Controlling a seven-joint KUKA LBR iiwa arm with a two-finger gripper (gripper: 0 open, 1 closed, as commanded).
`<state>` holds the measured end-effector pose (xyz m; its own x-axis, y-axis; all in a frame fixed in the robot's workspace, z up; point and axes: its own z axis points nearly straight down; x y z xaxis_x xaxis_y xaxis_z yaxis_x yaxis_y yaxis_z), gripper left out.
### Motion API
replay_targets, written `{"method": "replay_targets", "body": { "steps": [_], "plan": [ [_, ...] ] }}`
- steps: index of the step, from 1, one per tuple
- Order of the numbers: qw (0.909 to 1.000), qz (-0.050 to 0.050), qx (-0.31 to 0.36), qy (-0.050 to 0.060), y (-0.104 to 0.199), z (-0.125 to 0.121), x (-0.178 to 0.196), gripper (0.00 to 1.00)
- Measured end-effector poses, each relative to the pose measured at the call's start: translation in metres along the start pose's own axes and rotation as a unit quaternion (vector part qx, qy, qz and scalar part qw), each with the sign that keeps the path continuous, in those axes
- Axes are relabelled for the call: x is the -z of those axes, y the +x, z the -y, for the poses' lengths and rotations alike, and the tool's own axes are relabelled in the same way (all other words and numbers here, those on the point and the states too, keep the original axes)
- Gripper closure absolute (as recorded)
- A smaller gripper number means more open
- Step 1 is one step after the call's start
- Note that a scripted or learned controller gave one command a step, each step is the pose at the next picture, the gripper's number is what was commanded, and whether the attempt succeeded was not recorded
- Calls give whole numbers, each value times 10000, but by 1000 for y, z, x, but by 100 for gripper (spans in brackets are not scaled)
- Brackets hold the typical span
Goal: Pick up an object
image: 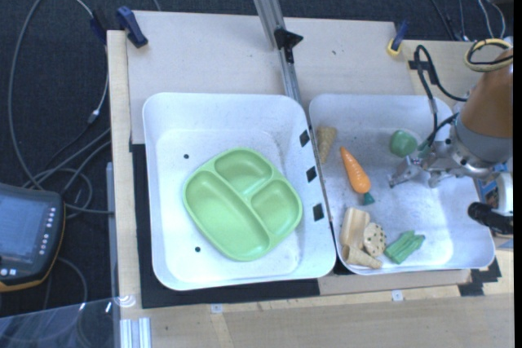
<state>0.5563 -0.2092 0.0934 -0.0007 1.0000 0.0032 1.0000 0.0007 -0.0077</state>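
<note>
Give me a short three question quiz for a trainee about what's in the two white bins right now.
1. True or false: the light green divided plastic plate lies in the left white bin.
2. Which lies nearest the tool? A) orange toy carrot B) round green toy ball C) green toy pea pod
3. Fill in: the carrot lies in the ___ white bin.

Key: 1 true; 2 B; 3 right.

Even, bright overhead light is falling; two shallow white plastic bins [163, 126] are glaring slightly; shadows are staying soft.
</note>
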Motion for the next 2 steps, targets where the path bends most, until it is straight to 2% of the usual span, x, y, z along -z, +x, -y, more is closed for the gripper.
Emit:
{"method": "replay_targets", "body": {
  "steps": [1, 2],
  "plan": [
    [10000, 11, 4, -48, 0, -3, 15, 100],
    [10000, 31, 2, -78, -3, -4, 80, 100]
  ]
}}
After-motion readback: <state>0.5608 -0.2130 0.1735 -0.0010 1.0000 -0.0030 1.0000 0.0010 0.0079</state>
